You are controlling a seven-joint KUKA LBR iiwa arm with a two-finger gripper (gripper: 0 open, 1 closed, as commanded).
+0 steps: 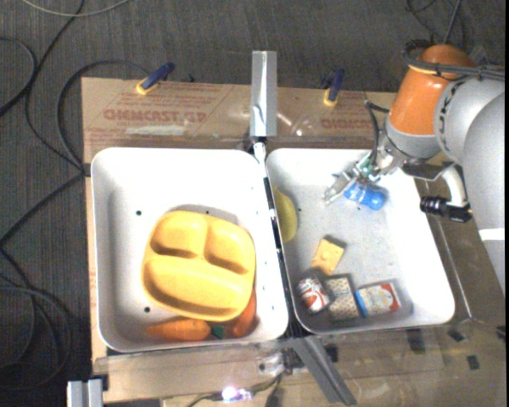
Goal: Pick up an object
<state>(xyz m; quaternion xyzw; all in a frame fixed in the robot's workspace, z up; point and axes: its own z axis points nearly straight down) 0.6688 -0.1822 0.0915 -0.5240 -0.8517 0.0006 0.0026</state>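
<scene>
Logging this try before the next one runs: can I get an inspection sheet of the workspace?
Surface: two white bins, left bin and right bin, on a cardboard sheet.
Job's things: blue object, cracker, can, two packets in the right bin.
Clutter: yellow tray over a carrot in the left bin.
Gripper: gripper beside the blue object; grasp unclear.
Cables: cables on the floor.
Surroundings: clamps on the cardboard.
</scene>
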